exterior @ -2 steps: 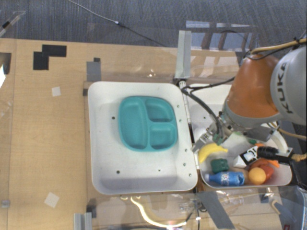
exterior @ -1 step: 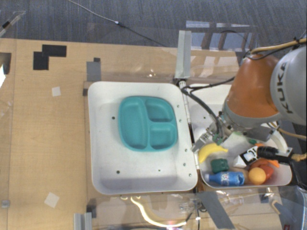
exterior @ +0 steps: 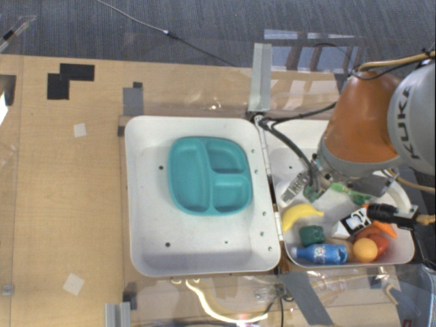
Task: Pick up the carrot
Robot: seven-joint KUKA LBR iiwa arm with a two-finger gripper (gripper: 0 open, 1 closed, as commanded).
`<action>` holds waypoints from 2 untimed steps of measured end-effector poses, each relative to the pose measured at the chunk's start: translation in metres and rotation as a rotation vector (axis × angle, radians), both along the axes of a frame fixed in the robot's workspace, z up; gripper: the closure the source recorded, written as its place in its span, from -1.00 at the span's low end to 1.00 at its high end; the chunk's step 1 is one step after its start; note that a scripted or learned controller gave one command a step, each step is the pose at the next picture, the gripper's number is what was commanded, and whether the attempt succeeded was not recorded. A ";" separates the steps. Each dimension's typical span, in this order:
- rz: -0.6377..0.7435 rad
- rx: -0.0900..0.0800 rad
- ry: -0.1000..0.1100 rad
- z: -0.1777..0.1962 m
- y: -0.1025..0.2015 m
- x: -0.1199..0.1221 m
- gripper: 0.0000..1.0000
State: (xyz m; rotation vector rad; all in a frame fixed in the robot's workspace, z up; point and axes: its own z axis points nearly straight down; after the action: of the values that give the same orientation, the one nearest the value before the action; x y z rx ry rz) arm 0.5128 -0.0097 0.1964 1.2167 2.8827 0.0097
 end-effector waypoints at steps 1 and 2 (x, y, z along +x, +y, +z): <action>0.078 -0.002 -0.007 0.152 0.001 0.060 1.00; 0.079 -0.002 0.002 0.148 0.001 0.059 -1.00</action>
State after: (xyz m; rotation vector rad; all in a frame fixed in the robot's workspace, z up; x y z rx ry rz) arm 0.5715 -0.0083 0.3441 1.1021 2.9300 0.0065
